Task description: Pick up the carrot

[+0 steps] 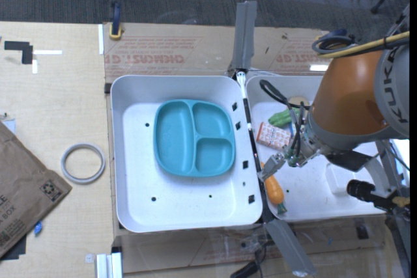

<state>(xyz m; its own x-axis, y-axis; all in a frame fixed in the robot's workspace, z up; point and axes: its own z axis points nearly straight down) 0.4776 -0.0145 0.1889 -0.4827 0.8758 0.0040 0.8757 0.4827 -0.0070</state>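
Bright even light, soft shadows

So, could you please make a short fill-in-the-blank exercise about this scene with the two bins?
1. The carrot lies in the ____ bin, near its front left corner.
2. The plate in the left bin is ____ in colour.
3. The plate has ____ compartments.
4. The gripper is just ____ the carrot in the picture.

Missing words: right; blue; three; above
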